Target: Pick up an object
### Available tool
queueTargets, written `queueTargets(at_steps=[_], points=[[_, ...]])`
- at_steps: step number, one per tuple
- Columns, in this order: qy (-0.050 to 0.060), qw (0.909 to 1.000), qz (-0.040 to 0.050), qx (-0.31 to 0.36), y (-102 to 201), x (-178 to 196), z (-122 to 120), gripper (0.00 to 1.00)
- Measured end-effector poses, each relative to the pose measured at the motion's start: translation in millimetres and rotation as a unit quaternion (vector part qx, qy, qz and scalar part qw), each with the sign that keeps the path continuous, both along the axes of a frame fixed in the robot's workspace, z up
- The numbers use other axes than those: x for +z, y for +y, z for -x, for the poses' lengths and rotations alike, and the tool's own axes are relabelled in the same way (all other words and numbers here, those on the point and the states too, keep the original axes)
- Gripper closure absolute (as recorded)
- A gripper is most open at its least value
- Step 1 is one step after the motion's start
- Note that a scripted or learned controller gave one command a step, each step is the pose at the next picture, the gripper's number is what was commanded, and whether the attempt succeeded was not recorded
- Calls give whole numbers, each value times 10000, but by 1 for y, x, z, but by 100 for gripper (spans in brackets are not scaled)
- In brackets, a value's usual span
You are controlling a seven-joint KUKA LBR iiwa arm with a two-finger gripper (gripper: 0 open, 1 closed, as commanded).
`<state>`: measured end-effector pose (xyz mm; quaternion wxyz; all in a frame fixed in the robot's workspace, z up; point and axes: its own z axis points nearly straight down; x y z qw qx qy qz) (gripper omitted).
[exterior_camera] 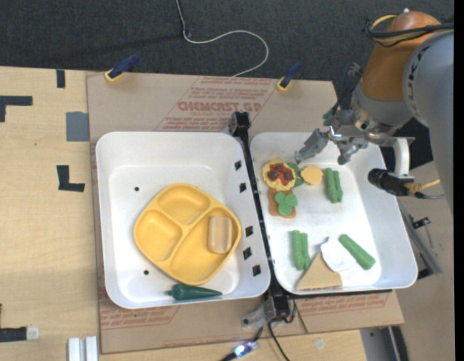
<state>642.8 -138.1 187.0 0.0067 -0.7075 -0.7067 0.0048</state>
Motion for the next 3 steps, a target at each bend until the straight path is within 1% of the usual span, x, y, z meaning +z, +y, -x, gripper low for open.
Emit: queueTargets(at_steps=[1, 2, 3], points=[[-72, 10000, 11, 14, 0, 9, -3, 0], [-40, 10000, 12, 13, 2, -55, 3, 0], [-39, 10000, -4, 24, 4, -101, 3, 0]])
